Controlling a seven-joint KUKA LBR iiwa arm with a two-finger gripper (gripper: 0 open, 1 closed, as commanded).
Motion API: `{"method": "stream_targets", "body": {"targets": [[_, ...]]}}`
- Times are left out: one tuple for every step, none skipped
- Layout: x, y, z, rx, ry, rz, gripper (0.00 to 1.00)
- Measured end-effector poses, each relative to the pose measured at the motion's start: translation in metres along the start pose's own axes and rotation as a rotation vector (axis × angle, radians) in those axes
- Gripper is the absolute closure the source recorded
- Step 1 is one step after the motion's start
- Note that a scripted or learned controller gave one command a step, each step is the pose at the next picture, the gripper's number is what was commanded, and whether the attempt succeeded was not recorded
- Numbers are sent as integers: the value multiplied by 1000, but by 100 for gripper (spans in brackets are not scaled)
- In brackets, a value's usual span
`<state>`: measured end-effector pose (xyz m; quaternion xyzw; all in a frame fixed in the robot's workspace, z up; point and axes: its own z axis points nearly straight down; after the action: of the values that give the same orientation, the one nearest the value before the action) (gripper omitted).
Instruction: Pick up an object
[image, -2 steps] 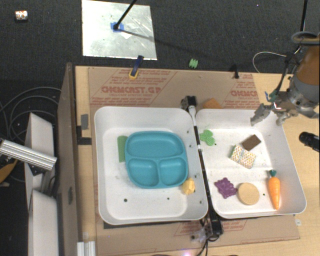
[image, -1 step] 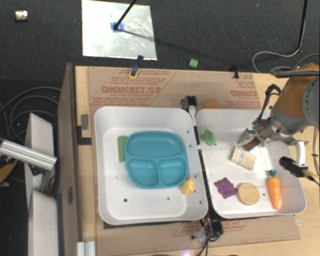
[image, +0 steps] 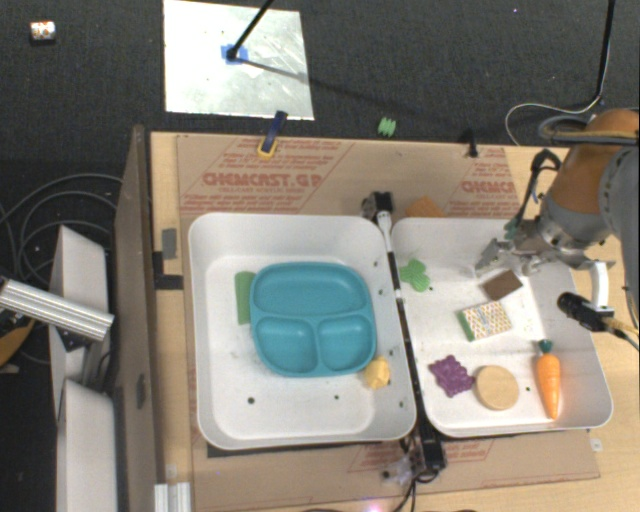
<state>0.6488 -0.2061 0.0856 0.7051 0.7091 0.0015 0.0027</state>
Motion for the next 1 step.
{"method": "stream_targets", "body": {"targets": [[32, -34, 1, 7, 2, 2, 0]]}}
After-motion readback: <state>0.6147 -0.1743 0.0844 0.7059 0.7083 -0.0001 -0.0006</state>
